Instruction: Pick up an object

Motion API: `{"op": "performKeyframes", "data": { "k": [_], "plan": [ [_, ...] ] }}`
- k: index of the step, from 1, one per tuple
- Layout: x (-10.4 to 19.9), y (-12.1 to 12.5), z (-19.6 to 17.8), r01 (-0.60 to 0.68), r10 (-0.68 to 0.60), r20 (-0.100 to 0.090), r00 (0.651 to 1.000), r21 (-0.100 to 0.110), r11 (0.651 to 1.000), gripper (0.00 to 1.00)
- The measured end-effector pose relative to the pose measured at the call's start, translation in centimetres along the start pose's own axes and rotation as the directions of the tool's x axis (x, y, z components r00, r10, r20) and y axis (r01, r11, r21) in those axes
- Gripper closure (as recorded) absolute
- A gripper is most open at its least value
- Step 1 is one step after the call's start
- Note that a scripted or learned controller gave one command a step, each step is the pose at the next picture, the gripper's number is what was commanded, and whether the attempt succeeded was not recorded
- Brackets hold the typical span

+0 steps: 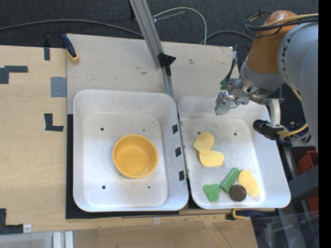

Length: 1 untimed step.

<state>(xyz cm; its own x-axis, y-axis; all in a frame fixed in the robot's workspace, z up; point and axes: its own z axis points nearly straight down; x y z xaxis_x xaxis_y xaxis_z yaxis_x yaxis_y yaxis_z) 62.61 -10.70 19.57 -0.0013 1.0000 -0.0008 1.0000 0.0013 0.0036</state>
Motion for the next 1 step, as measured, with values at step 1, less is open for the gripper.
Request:
{"op": "performKeyframes", "data": {
  "k": [1],
  "plan": [
    [0.52, -0.01, -6.26, 0.001, -0.001, 0.0, 1.0, -0.002, 1.0, 1.0]
  ]
}}
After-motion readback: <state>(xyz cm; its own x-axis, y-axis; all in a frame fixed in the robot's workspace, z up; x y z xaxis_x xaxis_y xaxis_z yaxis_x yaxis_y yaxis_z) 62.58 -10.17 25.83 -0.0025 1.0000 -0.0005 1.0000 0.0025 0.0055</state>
